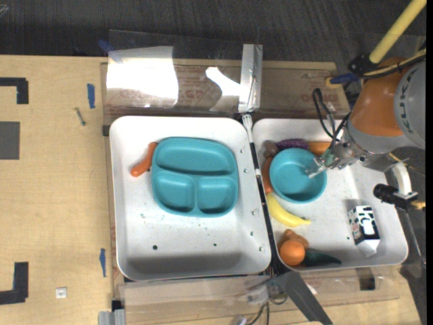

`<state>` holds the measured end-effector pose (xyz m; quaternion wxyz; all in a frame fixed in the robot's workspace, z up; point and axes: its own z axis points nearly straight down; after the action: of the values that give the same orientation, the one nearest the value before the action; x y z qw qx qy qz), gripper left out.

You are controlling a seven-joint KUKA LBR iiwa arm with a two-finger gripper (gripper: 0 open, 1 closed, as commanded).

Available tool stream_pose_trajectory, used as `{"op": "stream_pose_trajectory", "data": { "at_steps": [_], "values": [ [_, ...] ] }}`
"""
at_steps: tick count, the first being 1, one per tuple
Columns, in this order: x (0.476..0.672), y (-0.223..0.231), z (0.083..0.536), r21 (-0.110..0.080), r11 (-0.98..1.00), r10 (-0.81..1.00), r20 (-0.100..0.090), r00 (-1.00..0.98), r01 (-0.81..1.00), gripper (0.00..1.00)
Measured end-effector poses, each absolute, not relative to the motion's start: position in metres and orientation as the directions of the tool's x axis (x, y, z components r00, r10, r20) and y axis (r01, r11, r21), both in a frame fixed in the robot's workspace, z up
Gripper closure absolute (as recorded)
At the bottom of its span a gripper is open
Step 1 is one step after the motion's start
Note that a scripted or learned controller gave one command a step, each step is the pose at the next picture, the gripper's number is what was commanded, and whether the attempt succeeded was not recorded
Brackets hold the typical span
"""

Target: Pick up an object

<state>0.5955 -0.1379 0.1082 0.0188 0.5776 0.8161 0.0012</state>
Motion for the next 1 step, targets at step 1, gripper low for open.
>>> {"op": "stream_pose_trajectory", "data": {
  "at_steps": [1],
  "values": [
    [0.6241,-0.0679,0.1965,0.024,0.299,0.954,-0.021,-0.299,0.954,1.0]
  ]
}}
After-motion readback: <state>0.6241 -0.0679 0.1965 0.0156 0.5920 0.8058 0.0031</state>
